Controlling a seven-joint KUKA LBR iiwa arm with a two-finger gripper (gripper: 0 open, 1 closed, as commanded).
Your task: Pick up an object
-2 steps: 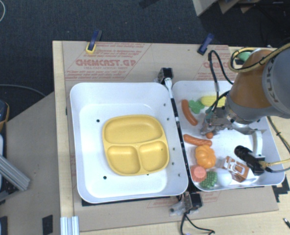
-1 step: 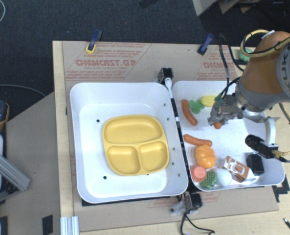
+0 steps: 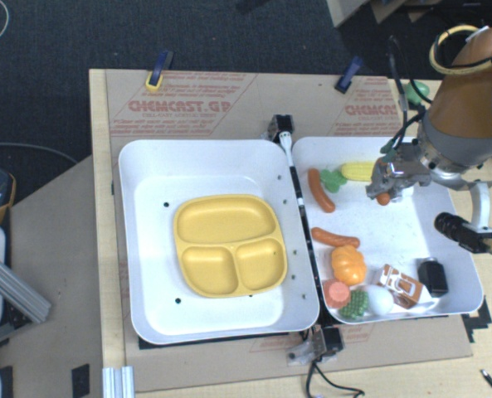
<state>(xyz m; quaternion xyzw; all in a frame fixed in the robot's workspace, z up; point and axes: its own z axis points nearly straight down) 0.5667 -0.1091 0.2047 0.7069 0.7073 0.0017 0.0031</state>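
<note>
My gripper (image 3: 385,191) hangs over the far part of the right bin (image 3: 453,301), just right of a yellow corn cob (image 3: 356,171). A small orange-red piece (image 3: 383,197) sits between its fingertips, and the gripper is shut on it. Left of the corn lie a green item (image 3: 333,179) and a red sausage (image 3: 319,191). Nearer the front are a second sausage (image 3: 335,239), an orange fruit (image 3: 348,264), a red disc (image 3: 337,293), a broccoli piece (image 3: 358,304), a brown-and-white packet (image 3: 401,285) and a black block (image 3: 433,275).
The left bin (image 3: 146,222) holds a yellow three-compartment tray (image 3: 229,243). A dark divider (image 3: 299,214) runs between the bins. The arm's grey body and orange band (image 3: 470,89) rise over the right bin's far right corner. A black part (image 3: 461,230) juts over its right rim.
</note>
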